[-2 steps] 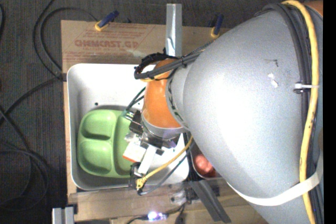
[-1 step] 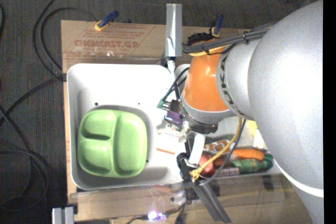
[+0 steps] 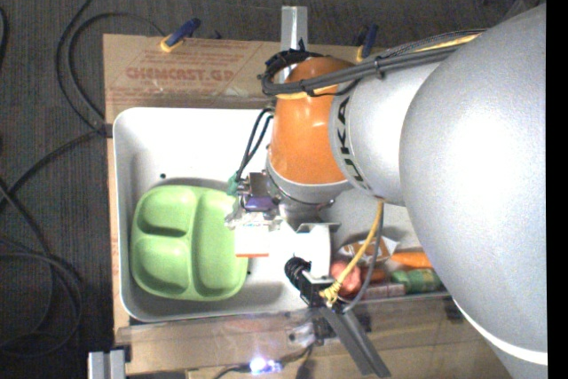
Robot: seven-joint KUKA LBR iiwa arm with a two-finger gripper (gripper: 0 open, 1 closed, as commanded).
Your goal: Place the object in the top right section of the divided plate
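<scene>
A light green divided plate [image 3: 188,240] lies in the left white bin [image 3: 169,127], toward its front left. My gripper [image 3: 254,231] hangs over the plate's right rim, below the orange wrist band [image 3: 306,138]. A small orange strip [image 3: 251,255] shows just under the gripper at the plate's edge; I cannot tell whether it is a held object or part of the tool. The arm's bulk hides the bin's right side.
The right bin [image 3: 399,296] holds several orange, red and green items [image 3: 399,269], mostly hidden by the arm. Cables and a black connector [image 3: 302,272] dangle near the divider between the bins. Cardboard [image 3: 177,71] lies behind the bins.
</scene>
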